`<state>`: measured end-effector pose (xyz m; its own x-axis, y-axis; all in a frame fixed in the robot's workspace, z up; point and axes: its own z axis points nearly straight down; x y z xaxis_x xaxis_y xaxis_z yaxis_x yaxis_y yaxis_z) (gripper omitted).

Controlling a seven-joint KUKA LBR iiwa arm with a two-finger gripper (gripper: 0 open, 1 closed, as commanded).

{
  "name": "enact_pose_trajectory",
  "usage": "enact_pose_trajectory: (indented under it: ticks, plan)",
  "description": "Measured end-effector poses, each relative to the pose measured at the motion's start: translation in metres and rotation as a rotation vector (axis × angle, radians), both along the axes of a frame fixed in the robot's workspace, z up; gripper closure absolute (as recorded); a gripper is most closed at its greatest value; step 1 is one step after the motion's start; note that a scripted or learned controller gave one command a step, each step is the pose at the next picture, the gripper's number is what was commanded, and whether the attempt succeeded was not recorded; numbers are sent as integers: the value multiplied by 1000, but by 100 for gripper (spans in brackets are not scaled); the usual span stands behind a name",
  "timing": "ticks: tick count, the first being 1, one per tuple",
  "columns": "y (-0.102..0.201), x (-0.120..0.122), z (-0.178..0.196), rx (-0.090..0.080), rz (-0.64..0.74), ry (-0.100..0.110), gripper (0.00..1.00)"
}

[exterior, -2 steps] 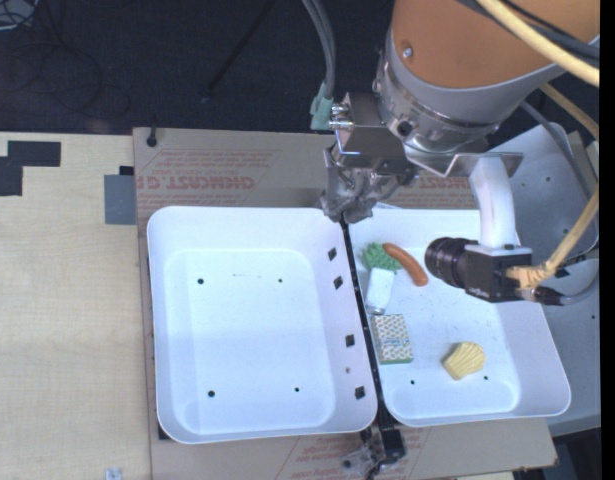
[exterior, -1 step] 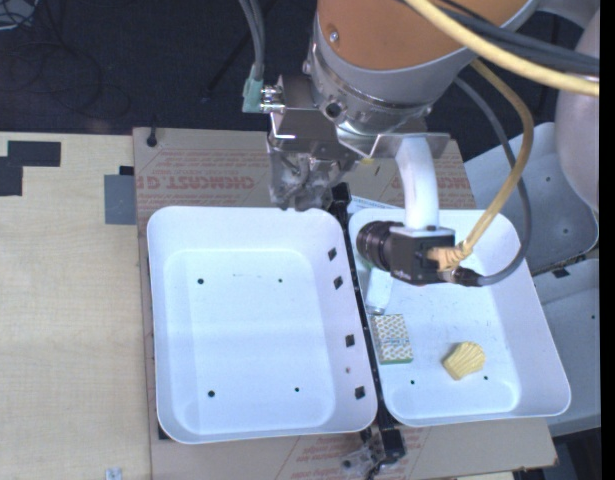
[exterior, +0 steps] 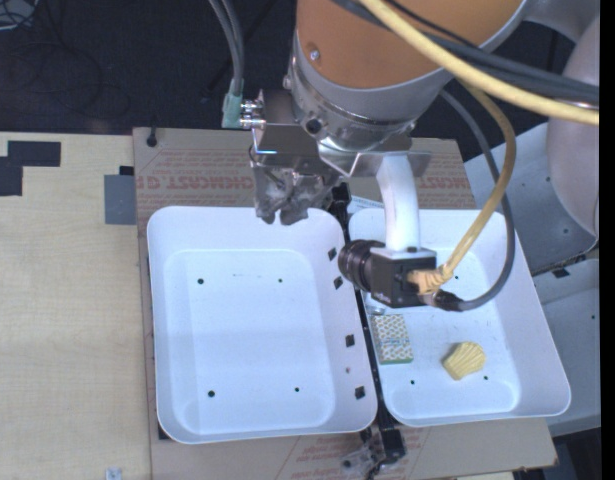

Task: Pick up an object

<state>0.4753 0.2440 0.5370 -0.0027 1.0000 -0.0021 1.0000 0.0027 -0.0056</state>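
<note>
My gripper (exterior: pixel 287 200) hangs under the big orange-banded wrist, over the far rim of the left bin (exterior: pixel 172 268). A grey lumpy shape shows at its tip, and I cannot make out whether that is a held thing or part of the gripper. In the right bin (exterior: pixel 527 368) lie a small flat rectangular pad with a green-white pattern (exterior: pixel 392 338) near the left wall and a yellow shell-shaped piece (exterior: pixel 465 360) to its right. Both lie well in front of and to the right of the gripper.
A black cylindrical unit with a yellow cable (exterior: pixel 382 268) hangs on a white bracket over the right bin's far left part. The arm's body covers the far part of both bins. Cardboard (exterior: pixel 187 168) lies under the bins, and the wooden bench (exterior: pixel 57 318) extends to the left.
</note>
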Motion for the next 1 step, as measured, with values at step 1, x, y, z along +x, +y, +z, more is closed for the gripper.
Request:
enact_pose_trajectory:
  ticks: [1]
  plan:
    - [-1, 1, 9, -2, -2, 4, 100]
